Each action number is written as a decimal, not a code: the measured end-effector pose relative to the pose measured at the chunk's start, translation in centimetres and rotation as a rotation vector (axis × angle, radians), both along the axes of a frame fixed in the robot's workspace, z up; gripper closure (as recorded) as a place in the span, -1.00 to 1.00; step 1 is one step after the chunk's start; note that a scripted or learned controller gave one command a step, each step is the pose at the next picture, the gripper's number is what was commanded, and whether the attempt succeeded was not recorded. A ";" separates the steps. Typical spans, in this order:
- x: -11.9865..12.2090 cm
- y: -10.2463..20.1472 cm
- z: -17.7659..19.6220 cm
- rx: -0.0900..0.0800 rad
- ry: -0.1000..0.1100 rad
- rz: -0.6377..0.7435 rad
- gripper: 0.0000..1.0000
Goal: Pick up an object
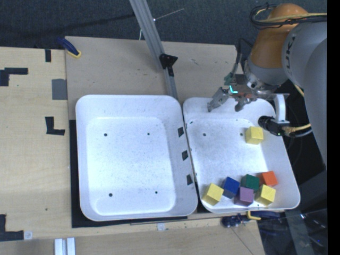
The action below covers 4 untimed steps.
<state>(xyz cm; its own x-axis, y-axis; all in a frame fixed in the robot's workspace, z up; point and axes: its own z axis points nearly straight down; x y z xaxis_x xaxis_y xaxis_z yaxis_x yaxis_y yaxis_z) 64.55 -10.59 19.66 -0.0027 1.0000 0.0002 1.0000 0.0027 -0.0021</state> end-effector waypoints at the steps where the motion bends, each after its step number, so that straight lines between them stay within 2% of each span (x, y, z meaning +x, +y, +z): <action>1: -0.9 -0.6 -5.0 -0.001 0.005 -0.002 -1.00; 2: -1.1 -0.5 -10.5 -0.001 0.005 -0.001 -1.00; 3: -0.9 -0.4 -9.1 0.000 0.001 0.000 1.00; 4: -0.6 -1.0 -2.9 -0.001 -0.007 -0.002 1.00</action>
